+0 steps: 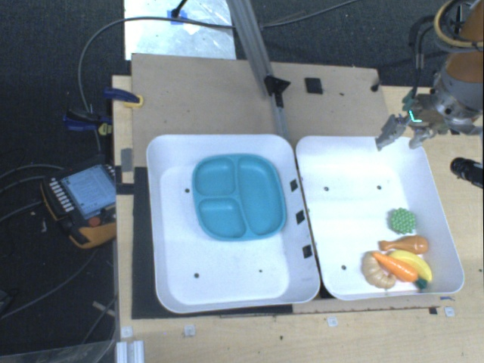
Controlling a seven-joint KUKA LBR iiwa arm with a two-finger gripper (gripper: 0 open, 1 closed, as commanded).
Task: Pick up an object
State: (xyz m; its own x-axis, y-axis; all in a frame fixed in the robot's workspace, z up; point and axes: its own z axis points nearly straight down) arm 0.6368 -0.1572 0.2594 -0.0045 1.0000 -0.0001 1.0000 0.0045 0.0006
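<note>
Pincer hovering at the right bin's far edge, fingers spread wide, gripping nothing. The toy food waits well below it, clustered in the near corner: green ball, carrot. Best bet: descend on the ball, apart from its neighbours.

My one fixed camera, high above the surface.
I look down at a slant from fairly far, both bins framed whole; the arm enters at about two o'clock.
</note>
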